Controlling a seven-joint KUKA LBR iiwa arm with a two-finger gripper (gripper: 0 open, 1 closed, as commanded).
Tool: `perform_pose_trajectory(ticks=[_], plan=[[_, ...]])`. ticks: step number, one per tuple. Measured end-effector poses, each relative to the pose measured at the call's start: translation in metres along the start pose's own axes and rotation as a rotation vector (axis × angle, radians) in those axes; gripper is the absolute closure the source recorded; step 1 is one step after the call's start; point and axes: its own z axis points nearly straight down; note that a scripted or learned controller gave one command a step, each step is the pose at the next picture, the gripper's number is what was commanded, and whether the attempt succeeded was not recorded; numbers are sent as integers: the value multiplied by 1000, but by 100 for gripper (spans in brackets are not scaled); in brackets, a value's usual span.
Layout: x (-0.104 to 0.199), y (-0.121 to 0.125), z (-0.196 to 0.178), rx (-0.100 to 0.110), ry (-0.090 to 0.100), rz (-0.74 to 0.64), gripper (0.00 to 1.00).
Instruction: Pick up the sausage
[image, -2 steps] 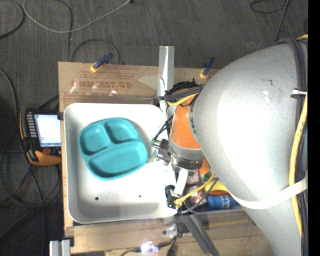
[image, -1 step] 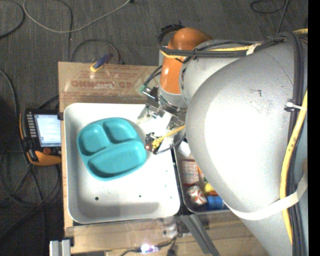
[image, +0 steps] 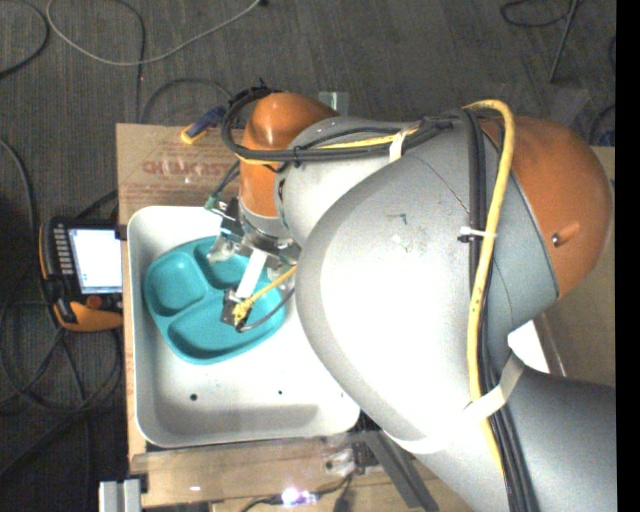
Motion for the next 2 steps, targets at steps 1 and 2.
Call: perform_pose_trajectory(ticks=[1, 2], plan=[[17, 21, 0, 46, -55, 277, 0], [47, 1, 5, 40, -55, 437, 0]])
